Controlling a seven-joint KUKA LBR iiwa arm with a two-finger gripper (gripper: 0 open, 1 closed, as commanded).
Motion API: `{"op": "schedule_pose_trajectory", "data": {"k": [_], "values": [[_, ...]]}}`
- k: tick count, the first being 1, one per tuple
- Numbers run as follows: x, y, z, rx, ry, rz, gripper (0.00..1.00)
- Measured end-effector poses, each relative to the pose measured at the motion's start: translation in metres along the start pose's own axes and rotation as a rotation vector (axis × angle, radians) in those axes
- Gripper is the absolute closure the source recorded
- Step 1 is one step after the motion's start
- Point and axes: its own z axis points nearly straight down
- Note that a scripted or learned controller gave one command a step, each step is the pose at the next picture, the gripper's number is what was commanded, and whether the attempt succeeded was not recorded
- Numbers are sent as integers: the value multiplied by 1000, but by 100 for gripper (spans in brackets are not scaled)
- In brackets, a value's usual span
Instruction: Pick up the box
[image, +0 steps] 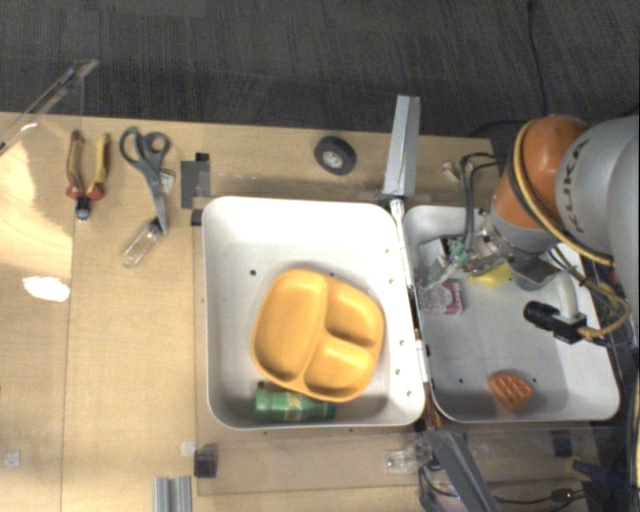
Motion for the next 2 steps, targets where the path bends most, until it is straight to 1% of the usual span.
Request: {"op": "schedule_pose_trajectory", "data": {"k": [1,2], "values": [[-11,24,18,54,40,97,0],[8,-18,12,7,16,107,0]]}}
